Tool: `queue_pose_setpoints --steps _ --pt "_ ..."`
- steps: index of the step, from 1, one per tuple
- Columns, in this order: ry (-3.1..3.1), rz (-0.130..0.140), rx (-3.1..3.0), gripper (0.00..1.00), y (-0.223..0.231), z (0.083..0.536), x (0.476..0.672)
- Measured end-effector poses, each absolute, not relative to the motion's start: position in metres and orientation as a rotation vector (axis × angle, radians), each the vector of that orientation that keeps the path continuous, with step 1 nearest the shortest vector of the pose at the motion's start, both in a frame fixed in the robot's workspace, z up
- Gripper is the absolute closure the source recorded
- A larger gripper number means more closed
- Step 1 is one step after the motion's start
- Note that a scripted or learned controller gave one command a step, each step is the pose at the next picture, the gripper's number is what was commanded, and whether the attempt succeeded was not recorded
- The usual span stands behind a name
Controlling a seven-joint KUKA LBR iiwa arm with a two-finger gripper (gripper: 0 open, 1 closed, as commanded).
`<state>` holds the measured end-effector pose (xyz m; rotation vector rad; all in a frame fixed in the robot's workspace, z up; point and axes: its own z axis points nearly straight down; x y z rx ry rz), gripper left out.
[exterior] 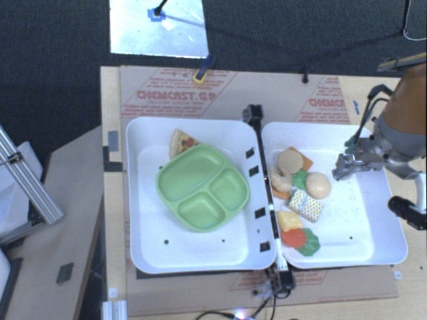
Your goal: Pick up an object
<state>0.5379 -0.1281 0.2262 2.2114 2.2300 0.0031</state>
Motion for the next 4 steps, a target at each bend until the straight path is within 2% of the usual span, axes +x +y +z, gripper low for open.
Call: queue_pose_setpoints --steps 1,2,3,4 --pt "2.23 0.003 2.211 1.0 -0.082 0.218 0.556" --pt "2.228 0.003 2.214 1.0 -0.037 0.23 0.567" --pt "2.232 0.002 2.212 1.0 0.02 0.216 0.574" --pt "2.224 0.001 2.22 1.0 0.014 0.221 0.567"
